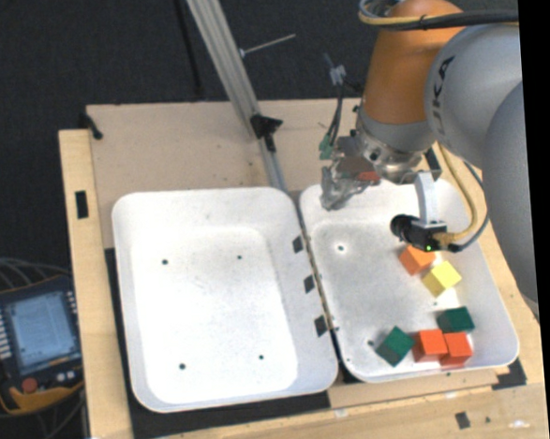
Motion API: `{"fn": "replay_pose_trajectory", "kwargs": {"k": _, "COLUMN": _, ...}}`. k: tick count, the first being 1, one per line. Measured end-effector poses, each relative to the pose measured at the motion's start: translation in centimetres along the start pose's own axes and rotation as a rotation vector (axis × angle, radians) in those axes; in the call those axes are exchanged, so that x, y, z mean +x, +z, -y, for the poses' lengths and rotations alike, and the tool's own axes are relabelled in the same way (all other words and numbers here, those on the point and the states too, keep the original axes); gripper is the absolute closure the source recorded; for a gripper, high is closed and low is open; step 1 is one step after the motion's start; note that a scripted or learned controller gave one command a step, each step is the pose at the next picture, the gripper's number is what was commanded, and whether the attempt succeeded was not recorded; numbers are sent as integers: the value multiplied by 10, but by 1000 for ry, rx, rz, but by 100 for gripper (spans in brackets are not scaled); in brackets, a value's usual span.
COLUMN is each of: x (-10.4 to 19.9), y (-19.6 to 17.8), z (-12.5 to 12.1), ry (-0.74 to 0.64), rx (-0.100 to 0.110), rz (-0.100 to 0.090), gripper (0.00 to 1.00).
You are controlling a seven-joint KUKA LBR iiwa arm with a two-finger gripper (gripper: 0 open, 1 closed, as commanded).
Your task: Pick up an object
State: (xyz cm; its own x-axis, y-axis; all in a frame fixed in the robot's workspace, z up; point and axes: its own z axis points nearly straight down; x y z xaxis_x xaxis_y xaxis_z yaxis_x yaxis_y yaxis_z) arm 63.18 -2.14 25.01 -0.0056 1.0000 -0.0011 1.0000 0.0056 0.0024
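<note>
My gripper (339,192) hangs over the far left corner of the right bin (353,265), just below the orange wrist band. Several blocks lie toward that bin's right and near side. An orange block (414,259) touches a yellow block (441,277) at the right. Lower down sit a dark green block (456,320), a second green block (394,345) and two orange blocks (430,344) (457,347) side by side. All of them lie well apart from the gripper, to its near right.
The left bin (210,293) sits beside the right one, with black clips along the shared rim. A slanted metal rail (237,85) rises behind the bins. A black cable end (409,227) hangs from the arm above the orange block. A pendant (34,334) lies at far left.
</note>
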Motion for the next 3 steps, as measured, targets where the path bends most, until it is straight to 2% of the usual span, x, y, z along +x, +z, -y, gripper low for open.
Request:
{"fn": "replay_pose_trajectory", "kwargs": {"k": 1, "x": 44, "y": 4, "z": -27, "ry": 0, "rx": 0, "rz": 0, "gripper": 100}}
{"fn": "replay_pose_trajectory", "kwargs": {"k": 2, "x": 89, "y": 0, "z": -41, "ry": 0, "rx": -1, "rz": -1, "gripper": 100}}
{"fn": "replay_pose_trajectory", "kwargs": {"k": 3, "x": 85, "y": 0, "z": -41, "ry": 2, "rx": 2, "rz": 2, "gripper": 0}}
